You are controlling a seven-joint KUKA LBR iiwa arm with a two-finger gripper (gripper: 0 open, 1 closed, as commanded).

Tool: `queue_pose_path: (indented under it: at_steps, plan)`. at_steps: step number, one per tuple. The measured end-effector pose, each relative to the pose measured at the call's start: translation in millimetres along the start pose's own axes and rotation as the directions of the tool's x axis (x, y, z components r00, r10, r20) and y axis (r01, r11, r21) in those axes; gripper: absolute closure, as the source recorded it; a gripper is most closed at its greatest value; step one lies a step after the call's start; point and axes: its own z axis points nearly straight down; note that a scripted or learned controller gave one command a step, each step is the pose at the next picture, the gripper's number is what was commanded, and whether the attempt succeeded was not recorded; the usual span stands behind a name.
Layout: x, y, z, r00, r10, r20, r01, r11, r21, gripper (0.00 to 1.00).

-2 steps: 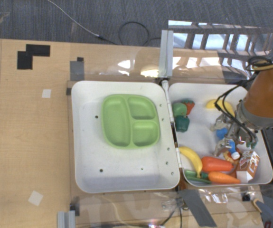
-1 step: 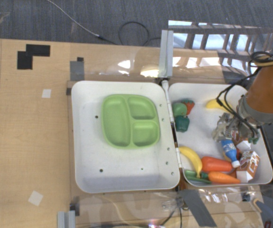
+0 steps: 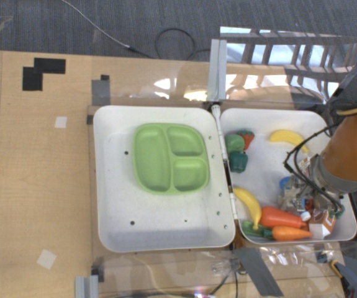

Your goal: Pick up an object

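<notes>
tool (image 3: 303,205) low — beside carrots (image 3: 284,225)

table (image 3: 35,185): light wood, black squares top-left | left bin (image 3: 113,228): holds green tray (image 3: 169,158), three compartments | black cable (image 3: 177,42): looped on grey carpet behind

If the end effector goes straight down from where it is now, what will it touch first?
Probably the orange carrots or the small red and white item beside them, in the right bin. The end effector hangs over that corner, but depth is unclear.
</notes>
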Motion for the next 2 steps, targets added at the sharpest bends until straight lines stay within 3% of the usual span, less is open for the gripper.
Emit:
queue_pose_path:
  at_steps: [1,2]
  plan:
    - [-117.2,-30.1,-54.6,0.911,-0.412,-0.009,0.412,0.911,-0.007,1.0]
    - [-116.2,-29.6,-52.9,0.911,-0.412,-0.012,0.412,0.911,-0.01,0.0]
